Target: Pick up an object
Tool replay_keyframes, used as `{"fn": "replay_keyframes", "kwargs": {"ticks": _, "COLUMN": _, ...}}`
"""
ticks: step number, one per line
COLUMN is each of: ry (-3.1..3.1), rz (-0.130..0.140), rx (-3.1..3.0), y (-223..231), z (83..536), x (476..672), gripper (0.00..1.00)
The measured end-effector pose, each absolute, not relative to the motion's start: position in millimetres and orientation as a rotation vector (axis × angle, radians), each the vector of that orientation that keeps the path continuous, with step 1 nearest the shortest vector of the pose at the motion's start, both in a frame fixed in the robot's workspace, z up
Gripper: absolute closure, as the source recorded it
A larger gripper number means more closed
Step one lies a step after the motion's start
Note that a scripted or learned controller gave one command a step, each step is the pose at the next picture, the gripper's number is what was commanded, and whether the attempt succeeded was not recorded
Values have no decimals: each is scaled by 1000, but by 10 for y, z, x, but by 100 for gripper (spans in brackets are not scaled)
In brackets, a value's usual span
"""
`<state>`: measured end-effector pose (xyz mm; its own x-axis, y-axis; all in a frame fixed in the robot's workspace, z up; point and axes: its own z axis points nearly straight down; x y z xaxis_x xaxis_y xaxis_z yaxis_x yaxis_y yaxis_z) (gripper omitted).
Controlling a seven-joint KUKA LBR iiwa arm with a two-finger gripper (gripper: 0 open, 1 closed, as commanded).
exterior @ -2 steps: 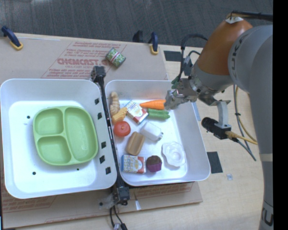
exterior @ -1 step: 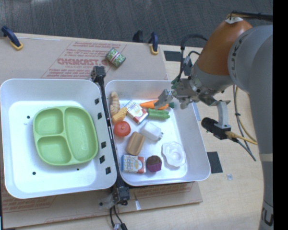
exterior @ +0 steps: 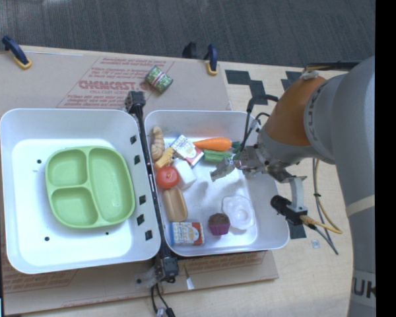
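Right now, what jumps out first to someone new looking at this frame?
The lime-green divided plate alone in the left bin. Then the grey arm with its orange band reaching from the right, its end effector low over the right bin, near the carrot amid crowded toy food.

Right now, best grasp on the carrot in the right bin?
Take the carrot across its thick middle, coming straight down from above. It lies flat, long axis across the bin, so close across its narrow width. A green item hugs its near side and the tool hovers close by.
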<state>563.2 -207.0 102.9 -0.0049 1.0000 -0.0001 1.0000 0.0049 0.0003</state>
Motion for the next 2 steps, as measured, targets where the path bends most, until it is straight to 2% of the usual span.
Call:
{"fn": "replay_keyframes", "kwargs": {"ticks": 1, "ry": 2233, "rz": -3, "rx": 2211, "y": -2069, "z": 1127, "x": 5632, "gripper": 100}}
{"fn": "replay_keyframes", "kwargs": {"ticks": 2, "ry": 2234, "rz": -3, "rx": 2210, "y": -2069, "z": 1126, "x": 5631, "gripper": 0}}
